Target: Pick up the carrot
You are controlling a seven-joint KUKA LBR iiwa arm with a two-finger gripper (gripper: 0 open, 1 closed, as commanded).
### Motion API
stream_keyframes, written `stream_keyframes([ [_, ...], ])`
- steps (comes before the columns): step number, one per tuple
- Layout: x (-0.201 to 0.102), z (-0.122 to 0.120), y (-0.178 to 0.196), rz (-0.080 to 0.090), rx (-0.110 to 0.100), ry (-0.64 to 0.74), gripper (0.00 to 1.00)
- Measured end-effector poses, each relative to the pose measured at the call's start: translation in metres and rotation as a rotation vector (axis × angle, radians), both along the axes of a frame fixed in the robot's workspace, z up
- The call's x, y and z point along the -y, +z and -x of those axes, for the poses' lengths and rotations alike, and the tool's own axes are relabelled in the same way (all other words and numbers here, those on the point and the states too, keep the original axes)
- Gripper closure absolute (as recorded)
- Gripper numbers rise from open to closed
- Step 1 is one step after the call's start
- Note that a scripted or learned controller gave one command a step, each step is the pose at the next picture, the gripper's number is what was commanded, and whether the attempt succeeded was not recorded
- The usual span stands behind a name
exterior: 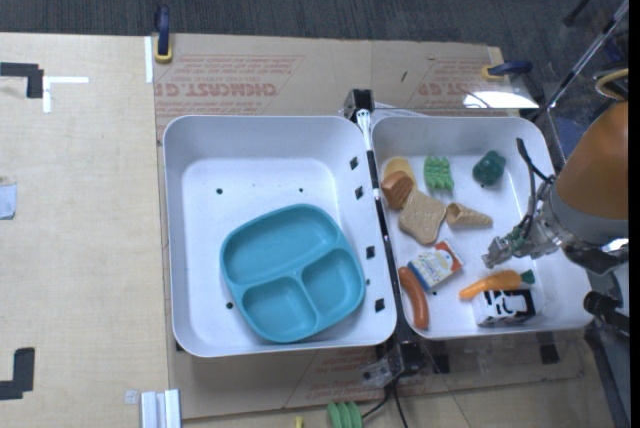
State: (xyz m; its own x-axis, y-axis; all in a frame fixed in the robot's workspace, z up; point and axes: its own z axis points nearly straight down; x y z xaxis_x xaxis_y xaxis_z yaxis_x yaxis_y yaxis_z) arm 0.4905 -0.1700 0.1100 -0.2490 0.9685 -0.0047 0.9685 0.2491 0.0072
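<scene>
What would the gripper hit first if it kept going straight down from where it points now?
Most likely the carrot: the gripper hangs just above it in the right bin, pointing down toward its orange body. Depth is hard to judge from this slanted view, so it could land on the bin floor beside it.

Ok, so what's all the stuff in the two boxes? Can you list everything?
Plate: one, blue, three sections, left bin.
Carrot: one, orange, right bin, near front.
Hot dog: one, red-brown, right bin front left.
Toast slice: one, tan, right bin middle.
Bread roll: one, brown, right bin back left.
Green ridged toy: one, back.
Dark green toy: one, back right.
Gripper: one, metal, just above the carrot.
</scene>
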Motion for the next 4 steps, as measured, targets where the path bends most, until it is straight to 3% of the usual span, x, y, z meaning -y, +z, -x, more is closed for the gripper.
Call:
stream_keyframes([
  [1,0.0,0.0,0.0,0.0,0.0,0.001,0.0],
  [2,-0.006,0.011,-0.018,-0.002,-0.007,0.257,0.0],
  [3,-0.004,0.006,-0.008,0.004,0.007,0.249,1.0],
  [4,-0.069,0.002,-0.018,0.0,-0.006,0.354,1.0],
])
